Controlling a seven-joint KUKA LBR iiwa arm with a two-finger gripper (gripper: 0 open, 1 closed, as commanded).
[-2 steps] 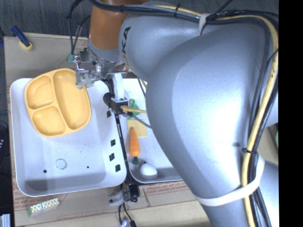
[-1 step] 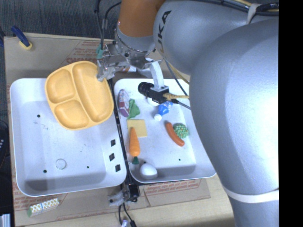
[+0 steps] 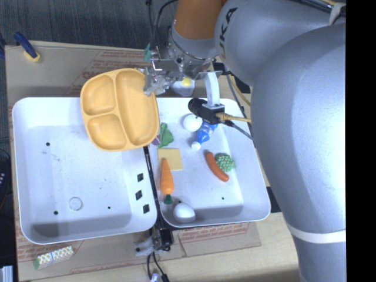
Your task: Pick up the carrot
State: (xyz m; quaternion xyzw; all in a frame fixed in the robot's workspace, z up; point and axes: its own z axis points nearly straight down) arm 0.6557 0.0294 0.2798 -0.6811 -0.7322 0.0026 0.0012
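Carrot (image 3: 166, 177) lies in the right bin (image 3: 249, 207), hard against its left wall, long axis running near-to-far, green stub at the near end. A white egg-shaped piece (image 3: 184, 211) sits just beside that stub; a yellow cheese slice (image 3: 171, 158) touches or nearly touches the far tip.

Gripper (image 3: 155, 82) hangs at the far edge, over the rim of the yellow divided plate (image 3: 120, 108) that straddles the left bin (image 3: 35, 175) and the divider. I can't tell from here whether it is released or clenched (too much cabling and shadow around the tip). Nothing visibly carried.

Risks as I judge them:
- Wall clearance: with the carrot tight to the divider, one side of the grasp may land on the rim instead of beside the carrot.
- Wrong target: a second orange, carrot-like piece (image 3: 216, 166) lies to the right next to a green broccoli floret (image 3: 224, 161); a program could lock onto it.
- Neighbours: closing along the long axis would catch cheese or egg.
- The plate sits near the descent path; a low sweep could nudge it.
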